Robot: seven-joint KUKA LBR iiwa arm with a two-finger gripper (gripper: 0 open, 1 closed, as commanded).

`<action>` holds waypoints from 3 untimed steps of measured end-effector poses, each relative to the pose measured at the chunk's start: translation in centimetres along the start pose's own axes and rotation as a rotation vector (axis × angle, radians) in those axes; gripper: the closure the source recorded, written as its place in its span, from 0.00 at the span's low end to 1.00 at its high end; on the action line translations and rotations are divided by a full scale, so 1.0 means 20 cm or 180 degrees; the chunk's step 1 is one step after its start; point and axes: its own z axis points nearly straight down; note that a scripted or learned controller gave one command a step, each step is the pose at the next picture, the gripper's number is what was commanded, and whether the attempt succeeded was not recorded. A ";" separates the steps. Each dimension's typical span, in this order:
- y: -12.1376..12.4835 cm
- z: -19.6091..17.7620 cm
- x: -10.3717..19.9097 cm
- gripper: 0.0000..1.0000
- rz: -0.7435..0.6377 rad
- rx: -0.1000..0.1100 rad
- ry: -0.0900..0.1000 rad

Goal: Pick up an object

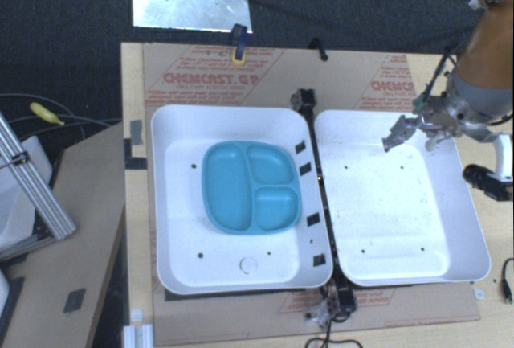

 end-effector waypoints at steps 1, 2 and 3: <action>-0.21 0.74 -0.14 0.00 0.0016 0.0004 0.0001; -0.30 0.72 -0.25 0.00 0.0012 0.0006 -0.0002; -0.29 0.67 -0.24 1.00 0.0003 -0.0007 -0.0001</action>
